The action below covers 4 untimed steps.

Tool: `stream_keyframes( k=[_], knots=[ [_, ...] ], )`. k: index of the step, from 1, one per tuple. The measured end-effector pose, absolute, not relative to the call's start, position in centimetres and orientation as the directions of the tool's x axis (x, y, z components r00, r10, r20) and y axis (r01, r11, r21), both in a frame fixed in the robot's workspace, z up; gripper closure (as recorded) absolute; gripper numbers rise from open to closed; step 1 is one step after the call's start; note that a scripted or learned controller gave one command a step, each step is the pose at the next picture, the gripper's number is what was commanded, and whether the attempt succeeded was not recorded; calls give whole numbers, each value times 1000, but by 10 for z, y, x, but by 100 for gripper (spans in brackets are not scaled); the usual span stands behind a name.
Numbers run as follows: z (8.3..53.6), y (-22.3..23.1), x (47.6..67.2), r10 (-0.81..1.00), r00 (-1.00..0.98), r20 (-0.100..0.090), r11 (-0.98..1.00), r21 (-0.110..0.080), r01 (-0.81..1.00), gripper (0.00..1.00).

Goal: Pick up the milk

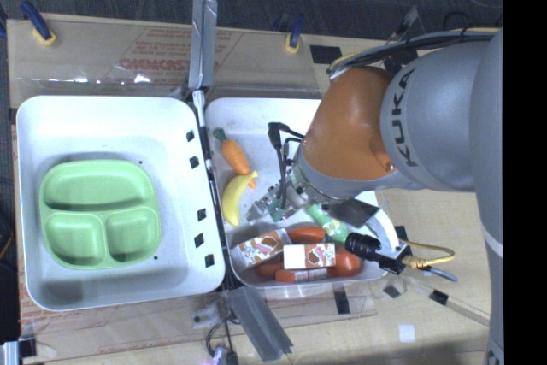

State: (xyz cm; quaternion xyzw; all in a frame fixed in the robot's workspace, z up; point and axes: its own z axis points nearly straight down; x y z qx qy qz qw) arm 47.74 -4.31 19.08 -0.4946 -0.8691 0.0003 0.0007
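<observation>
The claw (275, 203) hangs low in the right bin (256, 111); its spread cannot be told. The milk (309, 256) lies just beyond: centre over it before descending.

"KUKA" on grey arm (444, 120); carton (309, 256) print probably illegible.

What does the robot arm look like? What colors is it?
The arm is big, round and smooth, mostly grey, with a shiny orange band near the wrist. Dark letters on the grey part spell KUKA. Black cables run along its top, and another thin black cable loops beside the orange part. Its metal gripper is small and silvery.
</observation>
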Motion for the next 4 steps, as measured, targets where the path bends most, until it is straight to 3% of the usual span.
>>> stream_keyframes(
  k=[1, 2, 3, 4],
  knots=[
    [191, -50, 477, 852, -524, 1, 524, -1, 852, 100],
    [190, 34, 477, 870, -493, 0, 493, -2, 870, 100],
    [191, 89, 476, 811, -585, 1, 585, -2, 811, 100],
    [156, 130, 504, 712, -702, 2, 702, -4, 712, 100]
  ],
)
